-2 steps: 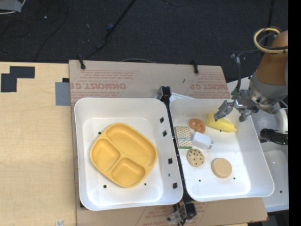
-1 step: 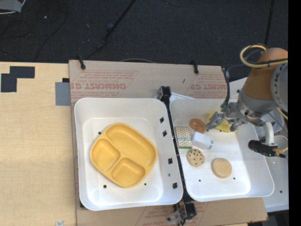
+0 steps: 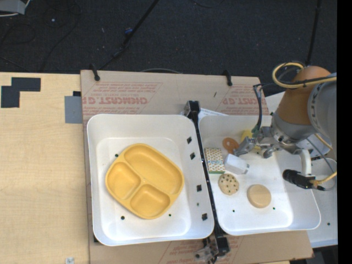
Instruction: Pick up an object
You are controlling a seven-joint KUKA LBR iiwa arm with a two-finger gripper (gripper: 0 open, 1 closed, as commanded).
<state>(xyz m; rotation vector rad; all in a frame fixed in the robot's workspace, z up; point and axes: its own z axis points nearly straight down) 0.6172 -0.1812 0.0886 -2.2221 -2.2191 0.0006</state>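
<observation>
Yellow tray (image 3: 144, 179) in left bin (image 3: 99, 147)

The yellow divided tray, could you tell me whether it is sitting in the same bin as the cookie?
No, the yellow divided tray lies in the left bin, while the cookie lies in the right bin.

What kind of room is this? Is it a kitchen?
Probably not a kitchen; it looks like a robot lab. A robot arm reaches over two white bins on a bench. One holds a yellow divided plate, and loose cables lie on the dark floor behind.
</observation>
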